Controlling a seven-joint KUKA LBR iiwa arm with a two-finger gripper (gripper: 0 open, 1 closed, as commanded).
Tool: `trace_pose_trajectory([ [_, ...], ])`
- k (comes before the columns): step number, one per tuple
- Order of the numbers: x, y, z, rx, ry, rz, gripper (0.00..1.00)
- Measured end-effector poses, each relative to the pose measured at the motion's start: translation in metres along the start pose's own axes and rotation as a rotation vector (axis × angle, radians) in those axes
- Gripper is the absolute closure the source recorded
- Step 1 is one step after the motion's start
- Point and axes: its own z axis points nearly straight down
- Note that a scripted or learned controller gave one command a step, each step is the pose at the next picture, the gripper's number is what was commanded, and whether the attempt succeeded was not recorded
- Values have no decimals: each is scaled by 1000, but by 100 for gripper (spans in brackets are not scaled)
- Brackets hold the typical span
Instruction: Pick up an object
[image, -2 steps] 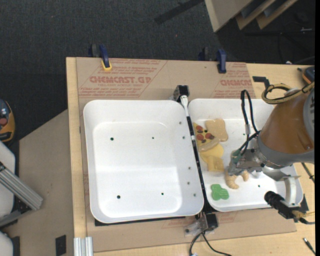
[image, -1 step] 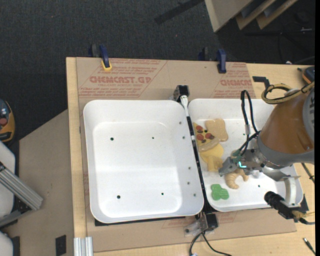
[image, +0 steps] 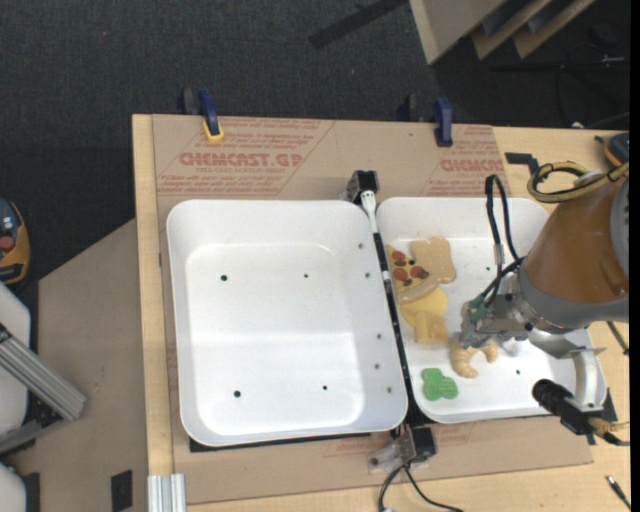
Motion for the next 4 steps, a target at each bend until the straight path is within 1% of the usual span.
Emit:
trace_pose_trajectory([
  [1,0,0,1,1,0,0,0],
  [2,0,0,-10,-2,-1,0,100],
  [3,10,80,28,-1,0,-6,100],
  [4,8,44,54,8,3,-1,100],
])
